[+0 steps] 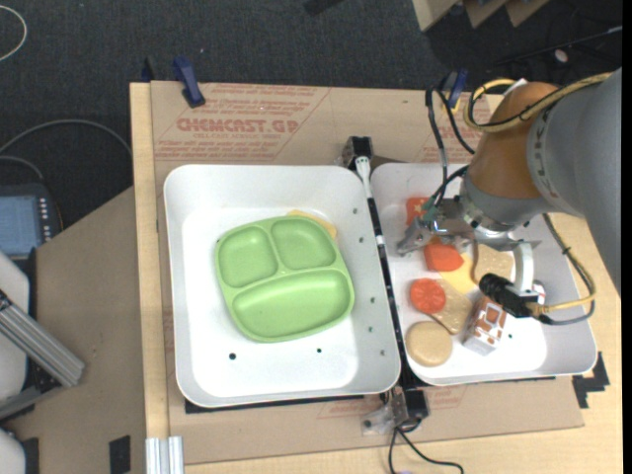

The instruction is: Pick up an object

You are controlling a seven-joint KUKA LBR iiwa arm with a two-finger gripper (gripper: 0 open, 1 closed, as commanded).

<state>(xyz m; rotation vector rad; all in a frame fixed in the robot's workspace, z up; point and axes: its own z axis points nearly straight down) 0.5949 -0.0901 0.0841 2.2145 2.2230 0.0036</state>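
The gripper (434, 227) hangs low over the right bin (563, 358). Its fingers are hard to make out under the wrist, so I cannot tell how far open they are or if they hold anything.

Nearest the fingers, just below them, sits an orange lump (444, 258), smooth and rounded like toy food. It looks like the thing to pick. A small red piece (416, 208) lies just beside the fingers on the other side. A bit farther off lies a round red slice (428, 295), flat with a bumpy face, then a tan round disc (430, 343) (like a cookie) and a little boxy block (486, 325) with brown and white marks. Far off, in the left bin (188, 265), rests a shiny green tray (284, 277) with three dips.

What could go wrong? The toys crowd close together, so the fingers might bump a neighbour and push it away. The orange lump looks smooth and round, so it could slip out when squeezed.
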